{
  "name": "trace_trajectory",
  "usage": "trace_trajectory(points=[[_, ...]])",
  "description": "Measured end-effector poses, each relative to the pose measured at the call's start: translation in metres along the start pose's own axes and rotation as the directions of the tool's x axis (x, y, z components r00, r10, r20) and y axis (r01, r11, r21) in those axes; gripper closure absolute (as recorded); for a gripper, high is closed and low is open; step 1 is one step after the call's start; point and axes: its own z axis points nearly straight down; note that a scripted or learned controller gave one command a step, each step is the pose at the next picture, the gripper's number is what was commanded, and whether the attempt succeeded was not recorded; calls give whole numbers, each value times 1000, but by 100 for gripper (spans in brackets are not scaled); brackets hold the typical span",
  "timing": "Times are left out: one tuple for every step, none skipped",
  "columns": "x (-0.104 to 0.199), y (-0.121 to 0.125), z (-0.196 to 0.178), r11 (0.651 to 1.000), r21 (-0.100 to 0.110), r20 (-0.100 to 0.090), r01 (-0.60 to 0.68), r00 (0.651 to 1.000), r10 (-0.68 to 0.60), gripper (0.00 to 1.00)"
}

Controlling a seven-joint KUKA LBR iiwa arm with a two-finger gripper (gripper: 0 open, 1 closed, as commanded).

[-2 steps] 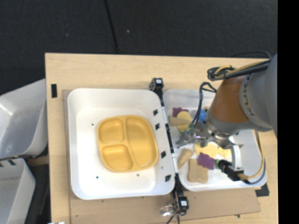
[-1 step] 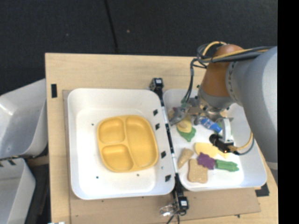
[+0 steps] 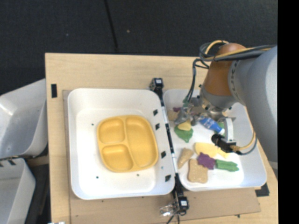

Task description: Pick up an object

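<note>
Wooden surface [image 3: 93, 69] carries two shallow white bins side by side. Left bin [image 3: 79, 125] holds a yellow compartment tray [image 3: 127, 142], three sections, lying flat near the bin's middle.

Right bin [image 3: 252, 171] holds a loose cluster of small objects. A green-and-yellow piece [image 3: 184, 132] lies at about 10 o'clock in that bin, close to the divider between the bins. A blue item [image 3: 209, 123] lies just to its 3 o'clock, partly under the arm. A yellow banana-shaped piece [image 3: 209, 149] sits near the bin's middle. A purple piece [image 3: 205, 161] lies just beside it at 6 o'clock, touching or nearly touching a green piece [image 3: 227, 165] at its 3 o'clock. Two tan bread-like pieces: one wedge [image 3: 185, 156] toward 8 o'clock of the bin, one squarer slab [image 3: 198, 172] at about 7 o'clock near the front wall.

Grey arm [image 3: 254, 83] with orange band [image 3: 219, 76] comes in from 3 o'clock and stands over the upper part of the right bin. Gripper [image 3: 189, 117] is down among the objects at the bin's 10 to 11 o'clock, just above the green-and-yellow piece. Cannot tell how the gripper is set, nor whether anything is caught in it; the wrist hides that detail.
</note>
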Motion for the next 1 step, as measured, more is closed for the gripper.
trace_trajectory(points=[[64, 7, -63, 1000, 3, 0, -3, 1000, 3, 100]])
